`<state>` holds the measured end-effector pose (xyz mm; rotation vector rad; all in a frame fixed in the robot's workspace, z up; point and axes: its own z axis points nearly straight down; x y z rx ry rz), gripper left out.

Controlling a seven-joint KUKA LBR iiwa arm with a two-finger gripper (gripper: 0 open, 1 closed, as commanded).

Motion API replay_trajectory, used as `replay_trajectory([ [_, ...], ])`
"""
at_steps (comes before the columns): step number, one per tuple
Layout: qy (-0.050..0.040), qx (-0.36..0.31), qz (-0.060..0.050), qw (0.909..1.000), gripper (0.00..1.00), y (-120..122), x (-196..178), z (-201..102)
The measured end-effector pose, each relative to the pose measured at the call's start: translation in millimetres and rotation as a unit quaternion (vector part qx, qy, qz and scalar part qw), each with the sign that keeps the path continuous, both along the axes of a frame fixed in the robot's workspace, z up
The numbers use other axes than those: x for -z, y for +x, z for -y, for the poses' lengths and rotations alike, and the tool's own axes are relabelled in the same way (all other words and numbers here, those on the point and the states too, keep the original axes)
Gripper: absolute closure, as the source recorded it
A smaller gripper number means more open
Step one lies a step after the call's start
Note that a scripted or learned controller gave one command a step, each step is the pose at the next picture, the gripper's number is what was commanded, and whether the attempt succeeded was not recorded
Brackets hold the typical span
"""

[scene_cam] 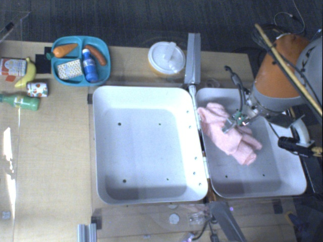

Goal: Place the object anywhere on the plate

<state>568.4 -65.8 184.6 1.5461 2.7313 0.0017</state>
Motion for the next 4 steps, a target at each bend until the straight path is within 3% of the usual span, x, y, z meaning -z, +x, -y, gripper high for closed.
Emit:
replay_trajectory([
  [1,0.0002,-0.004,0.001,1.0000,1.00,1.6,-40.4,-1.7],
  [2,-0.0003,-0.203,0.001,0.9791,1.00,18.7,-37.4,-48.0],
  [3,-0.0008,-0.395,0.002,0.9186,1.00,28.2,-31.5,-105.6],
  [4,-0.0011,-0.494,0.002,0.8693,1.00,42.0,-28.3,-159.1],
])
